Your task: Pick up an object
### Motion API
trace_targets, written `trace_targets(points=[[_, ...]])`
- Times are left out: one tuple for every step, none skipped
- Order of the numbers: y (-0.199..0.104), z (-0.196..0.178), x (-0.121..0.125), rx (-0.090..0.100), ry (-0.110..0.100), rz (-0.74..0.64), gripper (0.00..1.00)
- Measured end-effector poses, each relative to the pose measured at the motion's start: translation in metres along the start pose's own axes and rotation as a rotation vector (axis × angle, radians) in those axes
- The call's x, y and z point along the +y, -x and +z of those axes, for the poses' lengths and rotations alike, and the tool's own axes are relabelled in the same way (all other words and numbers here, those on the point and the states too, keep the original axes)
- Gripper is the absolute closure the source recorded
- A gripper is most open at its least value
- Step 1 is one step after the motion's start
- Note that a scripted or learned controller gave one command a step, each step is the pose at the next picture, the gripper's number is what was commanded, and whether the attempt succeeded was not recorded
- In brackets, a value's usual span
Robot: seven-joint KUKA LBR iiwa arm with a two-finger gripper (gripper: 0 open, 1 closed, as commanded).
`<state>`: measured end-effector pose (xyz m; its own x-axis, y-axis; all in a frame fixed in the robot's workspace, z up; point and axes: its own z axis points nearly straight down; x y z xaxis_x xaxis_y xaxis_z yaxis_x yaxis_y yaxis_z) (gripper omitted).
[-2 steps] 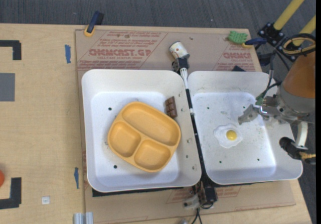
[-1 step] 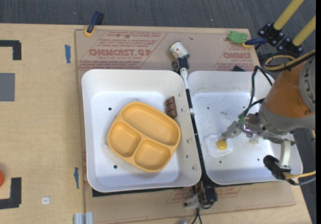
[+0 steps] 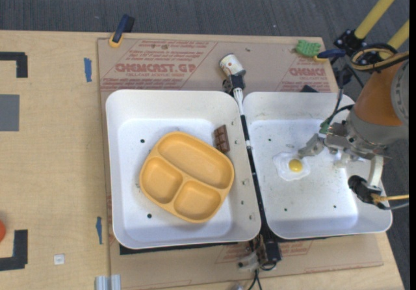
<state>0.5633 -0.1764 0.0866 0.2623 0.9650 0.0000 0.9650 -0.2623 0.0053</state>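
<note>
- Two white bins side by side on the surface: left bin (image 3: pixel 123 126), right bin (image 3: pixel 325 217).
- Left bin holds a yellow divided plate (image 3: pixel 187 175), three compartments, tilted diagonally. A small brown block (image 3: pixel 221 138) sits just beside its far-right edge, against the bin wall.
- Right bin holds a toy fried egg (image 3: pixel 294 166), white with a yellow yolk, lying flat on the bin floor, left of centre.
- Arm enters from the right, orange band above the wrist. The jaws (image 3: pixel 313 146) hang over the right bin; one grey finger (image 3: pixel 309 149) reaches down-left toward the egg.
- Jaw state: cannot tell, only one finger is clearly resolved and the rest blurs into the wrist body. Nothing visibly between them.
- Key relation: egg lies just left of and slightly nearer than the finger tip, close, contact unclear. Egg is roughly round, so no useful long axis.
- Judgement: egg is the likely target, a short shift left and down would centre it.
- Risk, as judgement: egg is thin and flat, so fingers may slide over it or push it.
- Plate and block are well apart from the tool, across the bin divider (image 3: pixel 247 152).
</note>
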Motion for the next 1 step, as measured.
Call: trace_targets(points=[[0.0067,-0.0001,0.0307,0.023,-0.006,-0.097,0.00]])
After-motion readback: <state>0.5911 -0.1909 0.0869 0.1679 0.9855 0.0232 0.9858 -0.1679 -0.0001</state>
